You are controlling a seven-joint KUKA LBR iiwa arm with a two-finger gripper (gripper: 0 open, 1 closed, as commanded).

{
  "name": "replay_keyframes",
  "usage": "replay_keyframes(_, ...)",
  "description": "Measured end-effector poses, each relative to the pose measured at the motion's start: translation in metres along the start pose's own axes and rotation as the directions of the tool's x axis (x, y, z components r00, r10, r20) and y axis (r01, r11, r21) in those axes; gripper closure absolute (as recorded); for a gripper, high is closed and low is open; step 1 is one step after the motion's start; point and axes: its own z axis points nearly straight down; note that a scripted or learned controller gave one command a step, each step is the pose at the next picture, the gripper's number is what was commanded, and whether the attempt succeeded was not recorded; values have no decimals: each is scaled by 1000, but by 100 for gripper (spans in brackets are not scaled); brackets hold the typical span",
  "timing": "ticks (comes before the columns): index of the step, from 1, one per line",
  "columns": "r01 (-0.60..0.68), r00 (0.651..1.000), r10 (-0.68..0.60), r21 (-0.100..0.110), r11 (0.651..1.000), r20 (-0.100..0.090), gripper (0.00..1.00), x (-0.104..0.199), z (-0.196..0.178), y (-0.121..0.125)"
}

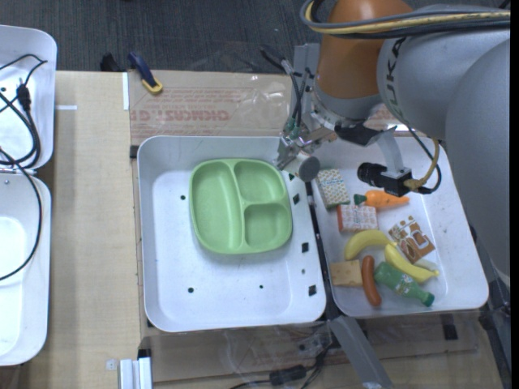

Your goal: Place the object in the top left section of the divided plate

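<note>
The divided plate (241,207), pale green with one long compartment on the left and two smaller ones on the right, lies flat in the upper middle of the left bin (162,290), its compartments holding nothing. The gripper (297,157) hangs at the upper right corner of that bin, just beside the plate's top right edge and above the wall shared by the two bins; whether its fingers are wide, narrow, or closed on anything cannot be told, for the metal parts there blur together. A small grey round piece sits at the gripper's lower end. Above it rises the arm (422,63), grey with an orange band (361,35) and a yellow-striped cable looped over it. The right bin (462,217) holds the loose items: a pale patterned block (332,187) nearest the gripper, a red-and-white box (358,216) below it, a carrot (387,199) to the right, a banana (364,241) curved near the middle, a brown-and-white packet (411,241), a second yellow piece (409,262) beside it, a tan wedge (346,274), a red sausage (371,279), and a green bottle (402,284) lying on its side at the lower edge. Both bins rest on a wooden bench (89,217) with brown cardboard (203,108) behind them.
</note>
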Motion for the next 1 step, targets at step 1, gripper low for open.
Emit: replay_keyframes(1, 166, 986, -166, -1, 986, 1, 100, 44, -11, 18)
